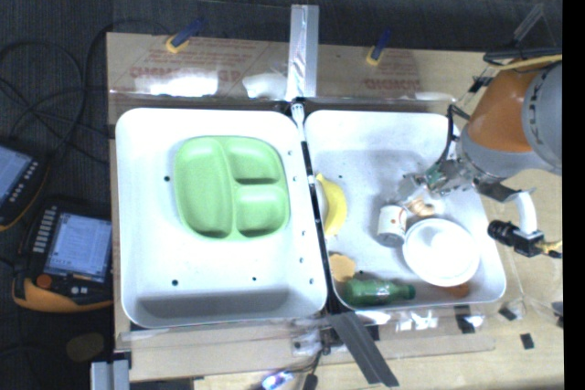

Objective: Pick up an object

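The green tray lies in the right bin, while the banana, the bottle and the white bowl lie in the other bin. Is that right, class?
Not quite. The camera view shows the green tray in the left bin. The banana, bottle and white bowl lie in the other bin, as stated.

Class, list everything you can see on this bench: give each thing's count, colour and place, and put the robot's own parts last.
Bins: two, white, side by side on the bench.
Divided plate: one, green, in the left bin.
Banana: one, yellow, right bin, against its left wall.
Bottle: one, green, lying along the right bin's near wall.
Bowl: one, white, right bin, near right corner.
Small cup: one, white, just left of the bowl.
Clips: two, yellow and blue, far edge of the bench.
Arm: one, grey and orange, reaching in from the right.
Tool: one, over the right bin.
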Tool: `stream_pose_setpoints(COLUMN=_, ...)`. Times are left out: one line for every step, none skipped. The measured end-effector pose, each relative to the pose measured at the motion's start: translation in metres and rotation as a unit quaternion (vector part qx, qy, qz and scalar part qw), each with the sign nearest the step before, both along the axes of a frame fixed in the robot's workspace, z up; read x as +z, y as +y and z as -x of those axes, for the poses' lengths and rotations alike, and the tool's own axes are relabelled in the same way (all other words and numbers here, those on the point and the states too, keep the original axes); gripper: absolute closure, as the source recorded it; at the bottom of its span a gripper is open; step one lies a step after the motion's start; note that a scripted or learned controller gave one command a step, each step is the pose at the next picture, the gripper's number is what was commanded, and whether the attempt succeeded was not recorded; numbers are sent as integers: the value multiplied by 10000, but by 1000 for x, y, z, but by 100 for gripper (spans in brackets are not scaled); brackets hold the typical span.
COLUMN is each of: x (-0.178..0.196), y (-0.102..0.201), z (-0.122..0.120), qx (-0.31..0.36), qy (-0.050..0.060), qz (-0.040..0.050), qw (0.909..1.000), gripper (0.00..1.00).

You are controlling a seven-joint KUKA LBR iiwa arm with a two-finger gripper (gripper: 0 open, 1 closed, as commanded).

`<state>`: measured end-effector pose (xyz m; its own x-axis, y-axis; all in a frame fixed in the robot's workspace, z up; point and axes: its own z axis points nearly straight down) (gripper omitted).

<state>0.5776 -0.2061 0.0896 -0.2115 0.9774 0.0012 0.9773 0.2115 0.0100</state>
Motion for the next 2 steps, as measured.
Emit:
stream_pose_setpoints(x=10, y=-1, z=-1, qx=-3, qy=-24, qz=18, qw=10000, gripper=100)
stream_pose_setpoints(x=94, y=65, z=-42, qx=103, qy=49, qz=24, qw=9999, gripper=100)
